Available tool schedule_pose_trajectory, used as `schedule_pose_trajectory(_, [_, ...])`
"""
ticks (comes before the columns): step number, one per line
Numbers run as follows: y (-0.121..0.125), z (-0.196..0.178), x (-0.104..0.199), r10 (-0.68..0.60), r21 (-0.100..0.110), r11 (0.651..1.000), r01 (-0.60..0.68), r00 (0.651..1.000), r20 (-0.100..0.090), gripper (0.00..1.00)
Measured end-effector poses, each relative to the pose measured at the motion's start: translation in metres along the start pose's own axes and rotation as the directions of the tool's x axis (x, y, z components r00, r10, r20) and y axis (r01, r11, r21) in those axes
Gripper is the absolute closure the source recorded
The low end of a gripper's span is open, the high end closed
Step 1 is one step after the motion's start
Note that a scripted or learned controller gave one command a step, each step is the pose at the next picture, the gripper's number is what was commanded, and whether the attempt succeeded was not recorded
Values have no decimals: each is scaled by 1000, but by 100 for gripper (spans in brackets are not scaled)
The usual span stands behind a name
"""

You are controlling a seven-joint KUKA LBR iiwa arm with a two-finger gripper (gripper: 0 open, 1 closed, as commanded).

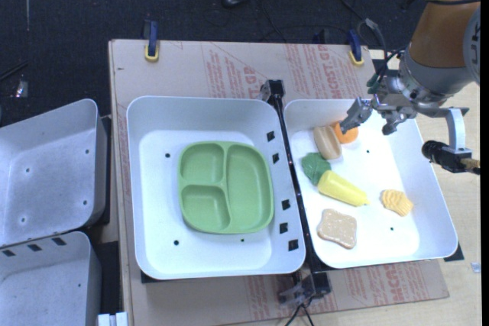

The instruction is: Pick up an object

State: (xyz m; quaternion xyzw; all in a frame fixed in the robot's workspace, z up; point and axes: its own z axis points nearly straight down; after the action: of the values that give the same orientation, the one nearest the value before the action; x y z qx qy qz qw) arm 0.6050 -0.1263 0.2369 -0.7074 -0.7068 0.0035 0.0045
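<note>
the item nearest the camera is the toast slice [337, 228], lying flat at the near end of the right bin [428, 187].

1. pincer state. the pincer [372, 117] hangs over the far end of the right bin with its 2 fingers spread apart. nothing sits between them; it holds no object.

2. candidate objects, from the pincer outward. just beside the left fingertip lie the orange piece [348, 135] and the tan bread roll [326, 142], touching each other. next comes the yellow corn cob with green husk [334, 180], near the bin's left wall. the ridged yellow chip [396, 201] lies apart toward the right wall. the toast slice is farthest away.

3. procedure, as a judgement. the orange piece is the closest target. centre the fingers over it before descending, and rotate the wrist so that 1 finger does not land on the roll. the chip, being isolated, offers a cleaner grasp if the pair proves too crowded.

4. surroundings. the left bin [145, 164] holds a green 3-compartment tray [226, 188]. both bins rest on a brown cardboard sheet [229, 65] covering the counter, held by 2 clamps [152, 40] at the far edge. cables cross the dark floor [69, 4] beyond. further white bins [46, 156] stand at the left.
</note>
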Motion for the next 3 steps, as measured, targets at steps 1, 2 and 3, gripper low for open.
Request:
schedule_pose_trajectory(1, [2,-6,0,-2,-11,1000,2,1000,2,0])
schedule_pose_trajectory(2, [-8,47,1,0,-6,1000,0,1000,1,0])
schedule_pose_trajectory(3, [-6,91,5,-1,-7,1000,1,1000,1,0])
